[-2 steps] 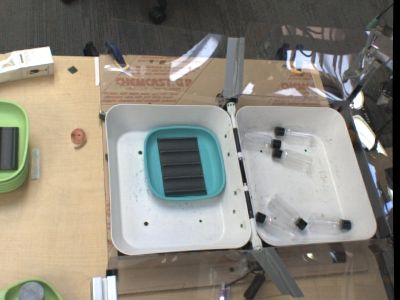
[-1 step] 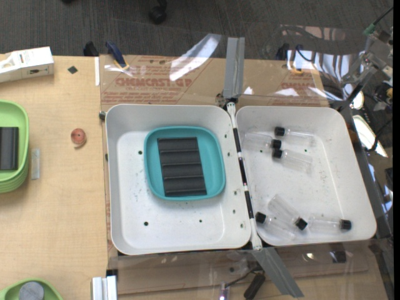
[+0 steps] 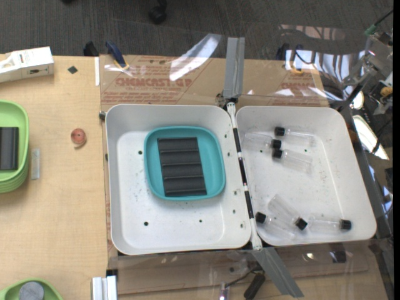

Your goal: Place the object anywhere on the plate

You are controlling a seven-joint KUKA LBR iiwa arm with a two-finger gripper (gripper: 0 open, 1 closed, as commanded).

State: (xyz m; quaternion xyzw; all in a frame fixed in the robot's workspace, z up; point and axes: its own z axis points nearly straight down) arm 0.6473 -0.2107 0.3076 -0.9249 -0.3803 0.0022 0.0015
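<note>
A teal square plate (image 3: pixel 215 165) lies in the left white bin (image 3: pixel 128 199), a little above the bin's middle. On the plate rests a dark grey ridged block (image 3: pixel 181 165), lying flat and covering most of its centre. In the right white bin (image 3: pixel 334 167) lie several clear plastic tubes with black caps: one group near the upper left (image 3: pixel 277 145), another along the front (image 3: pixel 300 224).
A ridge where the two bins meet (image 3: pixel 240 167) runs between them, with a grey upright post (image 3: pixel 234 67) behind it. On the wooden bench to the left are a stack of green plates (image 3: pixel 15 149), a white box (image 3: pixel 25 63) and a small pink disc (image 3: pixel 77 137).
</note>
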